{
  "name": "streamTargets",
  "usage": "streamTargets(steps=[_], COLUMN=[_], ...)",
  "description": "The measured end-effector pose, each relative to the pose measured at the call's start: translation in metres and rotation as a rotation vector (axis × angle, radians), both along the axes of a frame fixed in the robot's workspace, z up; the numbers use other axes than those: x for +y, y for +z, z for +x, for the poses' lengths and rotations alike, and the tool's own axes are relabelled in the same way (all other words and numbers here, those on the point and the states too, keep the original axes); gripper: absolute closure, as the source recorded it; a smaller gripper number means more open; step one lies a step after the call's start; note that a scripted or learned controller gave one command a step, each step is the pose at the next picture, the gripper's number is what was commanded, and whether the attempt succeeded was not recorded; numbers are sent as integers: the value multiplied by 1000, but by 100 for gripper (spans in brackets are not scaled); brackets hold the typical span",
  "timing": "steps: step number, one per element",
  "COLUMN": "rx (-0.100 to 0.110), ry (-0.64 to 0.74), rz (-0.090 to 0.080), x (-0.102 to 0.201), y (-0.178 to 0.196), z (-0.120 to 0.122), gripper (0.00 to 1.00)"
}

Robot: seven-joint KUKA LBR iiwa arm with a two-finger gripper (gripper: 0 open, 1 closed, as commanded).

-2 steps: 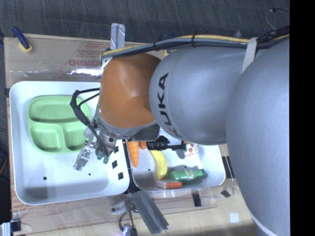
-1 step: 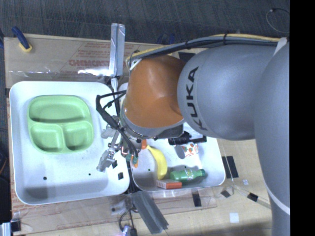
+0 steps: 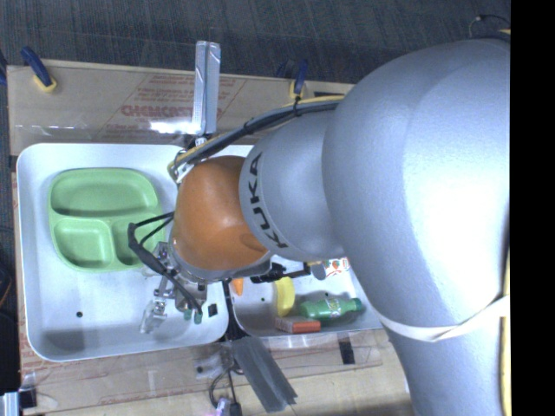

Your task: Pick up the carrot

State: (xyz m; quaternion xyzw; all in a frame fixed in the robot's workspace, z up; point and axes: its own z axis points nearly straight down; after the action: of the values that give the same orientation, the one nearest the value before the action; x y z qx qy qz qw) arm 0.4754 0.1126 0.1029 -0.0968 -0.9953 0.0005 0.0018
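- Carrot (image 3: 299,326) – most likely the short orange-red piece lying flat near the front edge of the right bin (image 3: 257,317); too small to name with full certainty.
- Rests on the bin floor, untouched, with nothing gripping it.
- Just beside it: a yellow item (image 3: 284,295) and a green bottle (image 3: 331,307) lying on its side, all three close together, so little free room around the target.
- Also a small orange speck (image 3: 237,286) near the wall between the bins, half hidden under the wrist; cannot tell what it is.
- Pincer (image 3: 163,312) low in the left bin (image 3: 52,319), near its front right corner and across the dividing wall from the carrot.
- Nothing visible in the pincer; cannot tell whether it is apart or together, since cables and the wrist clutter it.
- Green divided tray (image 3: 95,215) in the back of the left bin, apart from the pincer.
- Arm (image 3: 399,189) reaching in from the right, its orange band (image 3: 212,219) hanging over the boundary of the two bins and covering much of the right one.
- Desk (image 3: 104,102) under both bins.
- Judged progress: none of the pick done – carrot not yet approached, grasped or lifted.
- Left to do, by this reading: cross to the right bin, line up over the carrot clear of its neighbours, descend, close and lift.
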Motion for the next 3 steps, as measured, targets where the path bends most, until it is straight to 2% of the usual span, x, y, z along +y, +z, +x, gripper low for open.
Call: streamTargets(steps=[1,2,3], rx=[0,-5,-8], ry=[4,-152,58], rz=[0,0,1], x=[0,44,28], y=[10,115,146], z=[1,6,2], gripper=[100,100,100])
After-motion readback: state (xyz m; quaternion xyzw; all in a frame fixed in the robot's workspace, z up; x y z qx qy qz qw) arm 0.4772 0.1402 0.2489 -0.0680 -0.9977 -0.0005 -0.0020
